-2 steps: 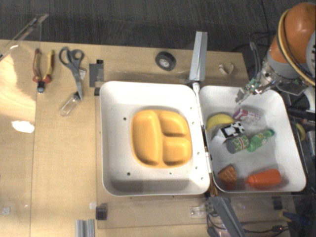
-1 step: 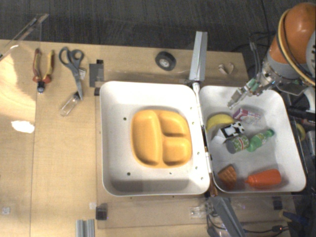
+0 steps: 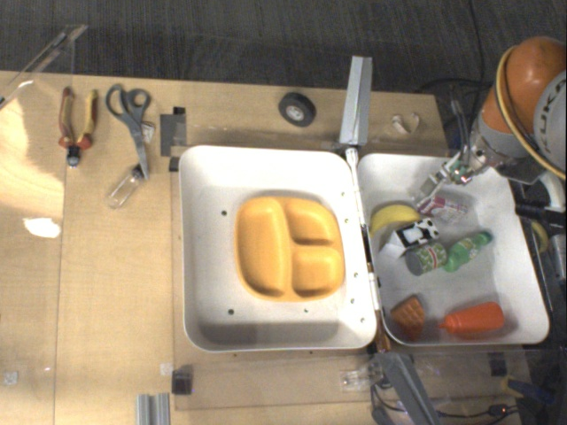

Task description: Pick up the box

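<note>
The box (image 3: 442, 206), small and pinkish, is lying flat near the back of the right bin (image 3: 532, 326), just behind the banana (image 3: 392, 217) and the green bottle (image 3: 447, 255). The pincer (image 3: 458, 171) is hovering just above the box's far corner; how wide it stands, I cannot tell.

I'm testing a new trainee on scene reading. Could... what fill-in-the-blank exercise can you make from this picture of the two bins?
1. The yellow three-compartment tray lies in the ____ bin.
2. The green bottle lies on its ____ in the right bin.
3. The color of the carrot-like toy near that bin's front wall is ____.
4. On the bench, beside the red-handled pliers, lies a pair of ____.

Missing words: left; side; orange; scissors
</note>
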`<action>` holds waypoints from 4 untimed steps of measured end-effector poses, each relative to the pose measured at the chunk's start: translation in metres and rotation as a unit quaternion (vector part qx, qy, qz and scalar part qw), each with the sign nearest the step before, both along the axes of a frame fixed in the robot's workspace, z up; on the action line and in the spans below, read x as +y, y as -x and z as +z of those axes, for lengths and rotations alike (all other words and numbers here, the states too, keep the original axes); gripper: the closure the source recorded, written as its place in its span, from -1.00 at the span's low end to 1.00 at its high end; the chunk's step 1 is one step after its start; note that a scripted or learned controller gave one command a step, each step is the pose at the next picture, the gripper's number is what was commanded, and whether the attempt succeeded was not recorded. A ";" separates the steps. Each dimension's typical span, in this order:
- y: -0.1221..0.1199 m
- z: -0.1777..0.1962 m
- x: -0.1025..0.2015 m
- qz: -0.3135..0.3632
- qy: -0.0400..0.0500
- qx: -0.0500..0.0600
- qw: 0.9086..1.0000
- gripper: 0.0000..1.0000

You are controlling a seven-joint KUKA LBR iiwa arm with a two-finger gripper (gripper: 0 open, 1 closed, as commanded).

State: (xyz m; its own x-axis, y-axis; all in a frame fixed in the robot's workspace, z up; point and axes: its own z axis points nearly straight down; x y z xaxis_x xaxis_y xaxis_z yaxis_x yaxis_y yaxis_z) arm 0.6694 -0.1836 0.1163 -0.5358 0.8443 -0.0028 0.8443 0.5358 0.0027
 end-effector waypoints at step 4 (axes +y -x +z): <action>0.019 -0.030 -0.006 -0.167 0.000 -0.001 0.986 -1.00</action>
State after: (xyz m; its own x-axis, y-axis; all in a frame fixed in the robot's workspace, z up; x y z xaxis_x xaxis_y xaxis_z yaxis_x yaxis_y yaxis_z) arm 0.6501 -0.1901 0.0866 -0.2284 0.9736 -0.0032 0.9735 0.2284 0.0055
